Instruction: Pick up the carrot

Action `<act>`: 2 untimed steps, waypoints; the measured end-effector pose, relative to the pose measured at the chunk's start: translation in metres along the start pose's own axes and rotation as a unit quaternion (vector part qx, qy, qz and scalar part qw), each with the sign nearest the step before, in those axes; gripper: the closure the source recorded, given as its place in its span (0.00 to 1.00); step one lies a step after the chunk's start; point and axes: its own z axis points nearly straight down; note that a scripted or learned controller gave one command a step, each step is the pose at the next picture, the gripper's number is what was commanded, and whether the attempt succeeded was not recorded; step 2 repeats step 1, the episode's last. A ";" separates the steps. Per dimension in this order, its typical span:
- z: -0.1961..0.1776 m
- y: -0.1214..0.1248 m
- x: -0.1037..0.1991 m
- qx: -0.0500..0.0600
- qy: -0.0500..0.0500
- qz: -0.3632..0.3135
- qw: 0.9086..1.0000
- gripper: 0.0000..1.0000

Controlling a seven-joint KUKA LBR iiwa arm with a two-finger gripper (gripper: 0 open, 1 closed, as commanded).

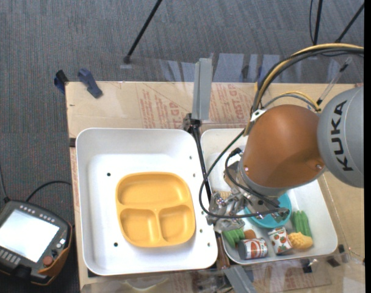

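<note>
A small orange piece that looks like the carrot peeks out near the front of the right bin, beside a green piece. Most of it is hidden under the arm. My gripper hangs low over the left part of that bin, just above and to the left of the orange piece. The wrist's large orange band covers the middle of the bin.
Two cans, a corn cob, a green vegetable and a teal plate crowd the right bin's front. The left bin holds a yellow divided tray. A tablet lies on the floor to the left.
</note>
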 end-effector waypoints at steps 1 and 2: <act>-0.047 -0.024 -0.005 0.004 -0.005 -0.124 0.992 1.00; -0.047 -0.024 -0.005 0.004 -0.005 -0.124 0.992 1.00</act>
